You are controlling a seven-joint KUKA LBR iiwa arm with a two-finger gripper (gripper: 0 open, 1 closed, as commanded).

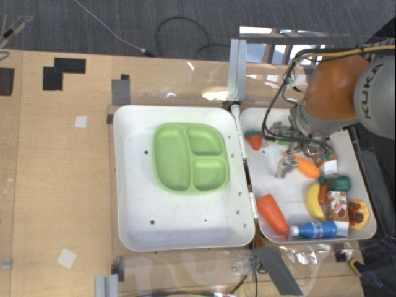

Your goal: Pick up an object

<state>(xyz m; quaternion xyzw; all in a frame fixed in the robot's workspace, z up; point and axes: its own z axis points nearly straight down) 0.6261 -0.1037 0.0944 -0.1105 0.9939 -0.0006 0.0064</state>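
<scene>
End effector (289,164) low in right bin (267,142), against orange carrot toy (307,167); finger spread impossible to tell.

Arm (377,98): the letters "KUKA" in dark print on the grey casing, at the right edge of the frame, partly cut off.
Small carton (337,205): a printed label in the right bin, too small to read.
Blue bottle (318,230): no readable text.

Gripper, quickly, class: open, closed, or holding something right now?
Gripper: low in the right bin, beside a small orange carrot; open or closed cannot be told.
</scene>
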